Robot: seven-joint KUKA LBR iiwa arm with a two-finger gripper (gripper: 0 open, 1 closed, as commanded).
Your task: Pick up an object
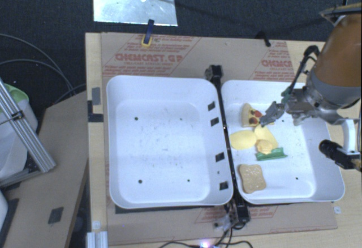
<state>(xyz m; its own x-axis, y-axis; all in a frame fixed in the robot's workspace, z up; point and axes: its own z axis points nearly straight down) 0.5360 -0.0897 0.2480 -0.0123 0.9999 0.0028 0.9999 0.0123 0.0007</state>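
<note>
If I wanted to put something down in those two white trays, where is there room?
The left bin has bare floor wall to wall. In the right bin, the toy foods and gripper crowd the side by the divider; bare floor lies along its near-right corner.

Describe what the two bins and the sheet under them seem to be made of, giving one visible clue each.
Right bin and left bin: probably moulded plastic, white and smooth, judging by rounded corners and a soft sheen. Sheet beneath: likely cardboard, matte tan with red printed lettering.
</note>
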